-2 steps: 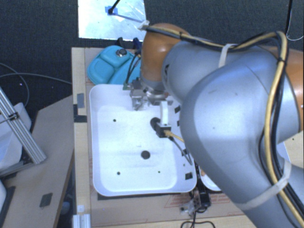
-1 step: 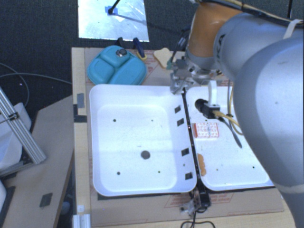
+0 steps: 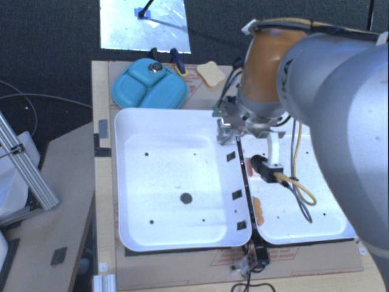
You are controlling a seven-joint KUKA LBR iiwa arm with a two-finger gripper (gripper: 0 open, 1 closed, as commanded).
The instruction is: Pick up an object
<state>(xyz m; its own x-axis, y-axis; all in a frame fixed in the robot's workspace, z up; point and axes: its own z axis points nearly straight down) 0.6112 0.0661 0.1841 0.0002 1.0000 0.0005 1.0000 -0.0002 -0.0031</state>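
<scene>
A small dark round disc (image 3: 186,198) lies flat on the floor of the left bin (image 3: 130,163), a little below its middle. A small orange-brown piece (image 3: 258,210) rests in the right bin (image 3: 328,224), close to the divider and the front edge. My gripper (image 3: 227,130) hangs over the divider between the two bins, near their back edge, well away from both objects. The big grey arm with its orange band hides much of the right bin.
Behind the left bin sits a blue moulded tray (image 3: 149,85), with a tan sponge-like piece (image 3: 211,73) and a blue-handled tool (image 3: 177,59) beside it. A shiny sheet (image 3: 144,14) lies further back. An aluminium frame (image 3: 24,169) stands at the left.
</scene>
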